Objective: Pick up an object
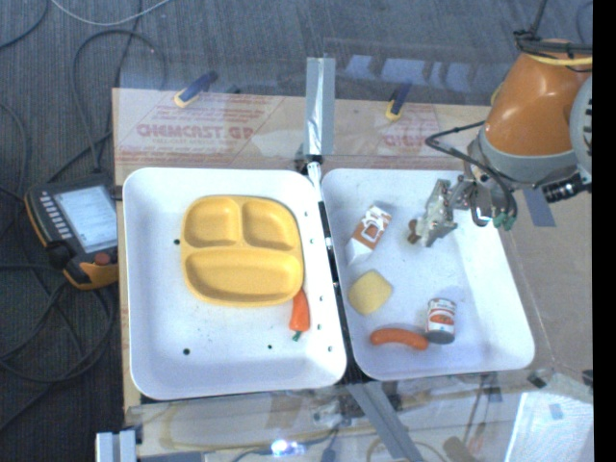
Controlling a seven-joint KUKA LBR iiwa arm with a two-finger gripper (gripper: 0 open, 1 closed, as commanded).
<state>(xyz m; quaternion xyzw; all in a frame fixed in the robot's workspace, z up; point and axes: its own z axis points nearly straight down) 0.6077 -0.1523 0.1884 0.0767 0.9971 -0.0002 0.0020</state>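
Arm (pixel 539 104) enters from the right edge of the frame, upper right, orange band visible. Pincer (pixel 433 221) hangs over the upper part of the right bin (pixel 510 306); can't tell whether it's released or clenched. No object seen in it.

Right bin contents:
- small orange-and-white carton (pixel 371 229), upper left of the bin, just left of the pincer, apart from it
- yellow block (pixel 370 292), centre-left of the bin, below the carton
- small can with red label (pixel 441 320), lower centre, upright
- orange sausage-shaped piece (pixel 399 338), near the bottom edge, just left of the can

Left bin (pixel 154 354):
- yellow sectioned tray (pixel 241 250), centre, three compartments
- toy carrot (pixel 300 313), at the tray's lower right corner, near the bin's right wall

Handheld pendant (pixel 79 227) lies on the floor at left of the frame, beside the desk (pixel 192 133).
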